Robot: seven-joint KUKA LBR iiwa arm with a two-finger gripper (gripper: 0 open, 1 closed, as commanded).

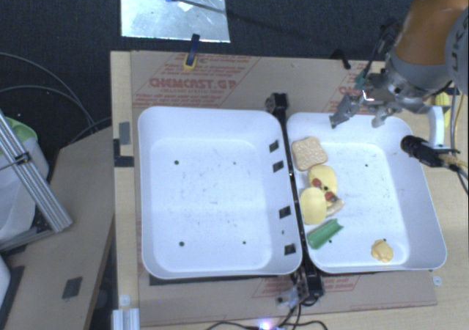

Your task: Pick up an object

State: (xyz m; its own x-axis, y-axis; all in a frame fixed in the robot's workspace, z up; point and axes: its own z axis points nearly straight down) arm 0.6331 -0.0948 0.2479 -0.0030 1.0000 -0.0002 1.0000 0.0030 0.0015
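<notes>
**End Effector Above Right Bin, Nothing Grasped**

We see the end effector [359, 117] spread wide and holding nothing, at the 12 o'clock rim of the right bin [410, 196]. The candidate objects crowd the bin's 9 o'clock wall: cracker [308, 151], yellow toys [319, 193], green piece [324, 234]. A small yellow item [382, 250] lies apart at 5 o'clock. We judge crowding the main risk: fingers may strike neighbours or the wall.

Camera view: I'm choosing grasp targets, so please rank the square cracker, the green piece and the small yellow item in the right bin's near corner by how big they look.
1. Square cracker, largest.
2. Green piece, long but thin; close to the cracker in area, so this order is unsure.
3. Small yellow item, clearly smallest.
</notes>
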